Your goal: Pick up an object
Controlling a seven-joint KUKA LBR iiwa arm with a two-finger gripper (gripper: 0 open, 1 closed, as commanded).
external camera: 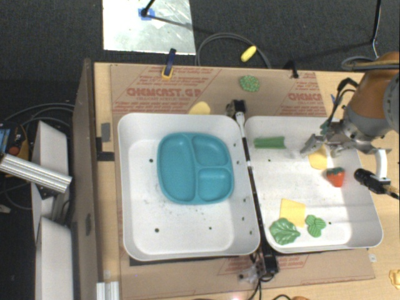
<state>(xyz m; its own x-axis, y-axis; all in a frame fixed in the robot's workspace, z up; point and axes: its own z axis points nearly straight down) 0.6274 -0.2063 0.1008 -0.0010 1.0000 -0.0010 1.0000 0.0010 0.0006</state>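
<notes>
Your grey arm with its orange band [375,92] reached in from the right, and its two-finger hand [320,146] hung low over the upper part of the right shallow white bin [365,227]. You could see its metal fingers [309,145] spread apart, one slanting left toward the bin floor, with nothing gripped between them. A small pale yellow lemon-shaped toy [318,160] lay just beneath the hand, though contact could not be judged. Just beside it, lower right, sat a small red-orange toy with a green top [336,177]. A green rectangular block [269,142] lay near the bin's upper left corner, well apart from the hand. Along the near edge, a flat yellow wedge [292,210] touched a green leafy toy [285,231], with a smaller green leaf piece [315,225] beside them. In the left white bin [134,242] rested a teal divided plastic plate [195,168]. On the cardboard-covered surface [156,92] behind the bins lay a round green knobbly object [249,83] and a yellow piece [200,109] at the left bin's rim.
</notes>
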